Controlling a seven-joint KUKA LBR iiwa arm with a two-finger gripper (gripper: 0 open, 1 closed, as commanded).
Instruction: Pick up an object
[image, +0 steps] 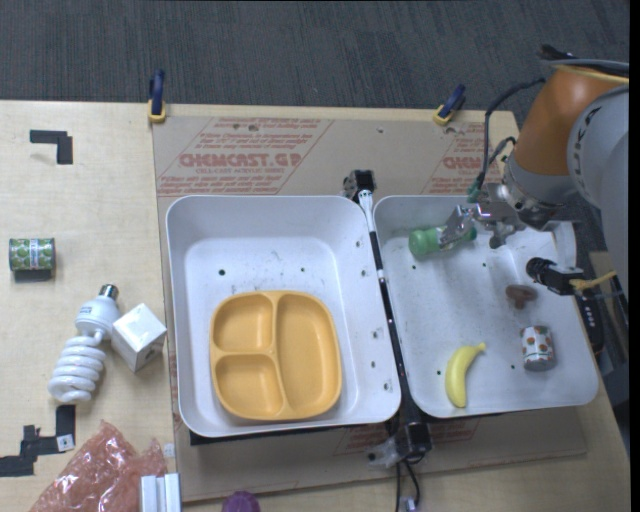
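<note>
End effector (462, 228) poised at green object (425, 241)
Grip state cannot be told; the object is judged light, best gripped mid-body.

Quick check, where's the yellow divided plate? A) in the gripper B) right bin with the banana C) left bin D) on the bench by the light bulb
C: the yellow divided plate lies flat in the left bin, while the banana is in the right bin.
</note>
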